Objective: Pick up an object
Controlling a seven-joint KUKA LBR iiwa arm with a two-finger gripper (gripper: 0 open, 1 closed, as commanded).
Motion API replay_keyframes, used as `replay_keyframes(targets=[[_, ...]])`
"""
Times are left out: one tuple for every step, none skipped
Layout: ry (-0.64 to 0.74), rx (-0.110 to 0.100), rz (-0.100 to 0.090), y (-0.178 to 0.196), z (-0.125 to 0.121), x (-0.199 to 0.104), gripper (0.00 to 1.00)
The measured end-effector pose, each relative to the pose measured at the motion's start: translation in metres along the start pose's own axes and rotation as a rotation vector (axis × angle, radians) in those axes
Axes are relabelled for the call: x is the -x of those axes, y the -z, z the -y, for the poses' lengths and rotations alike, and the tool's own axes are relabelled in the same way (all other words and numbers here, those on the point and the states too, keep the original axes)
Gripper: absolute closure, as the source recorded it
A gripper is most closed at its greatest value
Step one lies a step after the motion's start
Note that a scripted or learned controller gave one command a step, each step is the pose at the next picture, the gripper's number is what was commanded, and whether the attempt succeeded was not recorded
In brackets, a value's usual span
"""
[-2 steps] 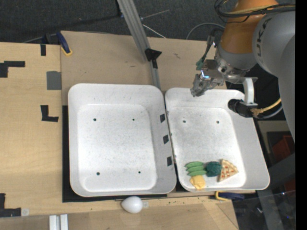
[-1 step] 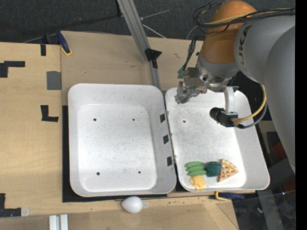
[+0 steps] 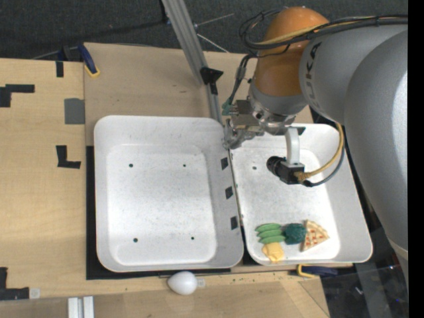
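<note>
A pale wooden bench [image 3: 146, 78] is bearing two white bins side by side. The gripper [image 3: 230, 139] is hanging over the eleven-o'clock corner of the right bin [image 3: 278, 204], and I cannot tell whether it is clenched or released. Toward five o'clock, well apart from it, a green piece [image 3: 268, 230], a teal piece [image 3: 293, 232], a yellow piece [image 3: 273, 250] and a pizza slice [image 3: 314, 234] are lying clustered. A white egg [image 3: 182, 282] is sitting on the bench at six o'clock below the left bin [image 3: 159, 197].

No readable text, labels or numbers.
</note>
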State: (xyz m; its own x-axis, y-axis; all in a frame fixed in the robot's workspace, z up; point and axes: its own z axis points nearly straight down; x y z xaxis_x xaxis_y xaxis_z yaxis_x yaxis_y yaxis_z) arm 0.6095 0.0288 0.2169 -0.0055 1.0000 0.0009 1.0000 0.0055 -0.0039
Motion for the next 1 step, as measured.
replay_keyframes(targets=[[0.001, 0.0, 0.0, -0.0005, 0.0237, -0.0546, 1.0]])
